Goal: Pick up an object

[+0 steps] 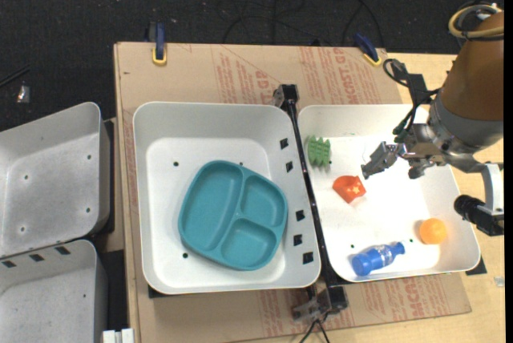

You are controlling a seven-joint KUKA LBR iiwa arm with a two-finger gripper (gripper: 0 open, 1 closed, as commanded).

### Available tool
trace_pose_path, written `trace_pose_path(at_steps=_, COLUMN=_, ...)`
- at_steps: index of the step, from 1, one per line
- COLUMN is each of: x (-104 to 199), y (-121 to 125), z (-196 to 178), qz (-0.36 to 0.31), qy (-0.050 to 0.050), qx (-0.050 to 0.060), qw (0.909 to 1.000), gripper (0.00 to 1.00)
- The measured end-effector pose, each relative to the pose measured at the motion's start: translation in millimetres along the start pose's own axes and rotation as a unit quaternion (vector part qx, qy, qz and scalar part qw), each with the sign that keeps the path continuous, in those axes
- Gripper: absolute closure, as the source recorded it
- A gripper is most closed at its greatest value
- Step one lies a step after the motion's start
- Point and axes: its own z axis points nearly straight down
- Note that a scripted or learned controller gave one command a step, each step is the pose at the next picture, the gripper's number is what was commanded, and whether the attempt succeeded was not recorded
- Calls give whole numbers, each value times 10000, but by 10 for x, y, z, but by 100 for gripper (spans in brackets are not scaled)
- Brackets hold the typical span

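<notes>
My gripper [397, 166] hangs open over the right bin [461, 197], near its upper middle, with nothing between its fingers. A red block [349, 188] lies just left of and below it, apart from the fingers. A green ridged piece [320, 151] sits by the bin's left wall. In the bin's lower right corner rests an orange ball [433, 231]. Along the front wall lies a blue bottle [375, 257] on its side.
The left bin [160, 133] holds a teal divided plate [232, 214]. A black divider [298, 165] with clips separates the two bins. Folded white bin panels [48, 173] lie off the bench to the left. Cables run along the back.
</notes>
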Motion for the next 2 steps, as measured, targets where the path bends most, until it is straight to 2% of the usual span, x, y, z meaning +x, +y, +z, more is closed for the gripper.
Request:
trace_pose_path(at_steps=1, x=-2, y=73, z=468, qz=10, qy=1, qx=18, qw=10000, gripper=0)
trace_pose_path(at_steps=2, x=-9, y=17, z=1102, qz=15, qy=5, qx=26, qw=10000, gripper=0)
